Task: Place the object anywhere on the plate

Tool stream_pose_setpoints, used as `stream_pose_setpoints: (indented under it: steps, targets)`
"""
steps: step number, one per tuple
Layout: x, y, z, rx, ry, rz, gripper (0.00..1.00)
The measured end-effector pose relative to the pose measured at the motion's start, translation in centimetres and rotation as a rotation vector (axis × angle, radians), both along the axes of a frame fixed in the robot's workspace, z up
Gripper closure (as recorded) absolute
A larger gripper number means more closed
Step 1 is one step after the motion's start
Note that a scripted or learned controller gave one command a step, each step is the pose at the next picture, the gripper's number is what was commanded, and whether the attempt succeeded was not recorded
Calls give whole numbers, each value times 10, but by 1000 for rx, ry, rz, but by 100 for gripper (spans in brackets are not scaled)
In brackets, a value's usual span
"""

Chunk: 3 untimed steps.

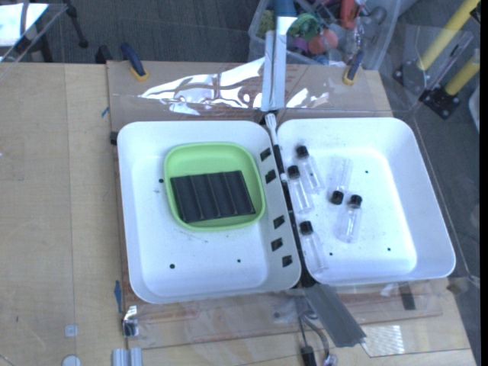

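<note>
A light green plate (pixel 183 161) sits in the left white bin (pixel 145 258). A dark ribbed rectangular block (pixel 212 196) lies flat on the plate, tilted slightly. In the right white bin (pixel 412 242) lie several small clear vials with black caps: one near the top left (pixel 307 165), one against the divider (pixel 299 190), one lower down (pixel 313 243), and two near the middle (pixel 350 215).
A clear box of colourful toys (pixel 324 14) stands behind the bins. Crinkled clear film (pixel 221 91) lies along the back edge. A grey bracket (pixel 332 316) and cables sit at the front below the divider. Wooden bench top (pixel 53 204) spreads to the left.
</note>
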<state>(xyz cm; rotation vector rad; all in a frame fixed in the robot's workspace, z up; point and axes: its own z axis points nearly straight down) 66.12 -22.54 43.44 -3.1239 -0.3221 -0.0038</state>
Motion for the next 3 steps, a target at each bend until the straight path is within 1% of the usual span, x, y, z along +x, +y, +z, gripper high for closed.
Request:
stream_pose_setpoints:
  steps: [1, 2, 3]
  targets:
    - [0, 0, 0, 0, 0, 0, 0]
    - [-2, 3, -111, 1, 6, -2, 0]
    - [0, 1, 1, -1, 2, 14, 0]
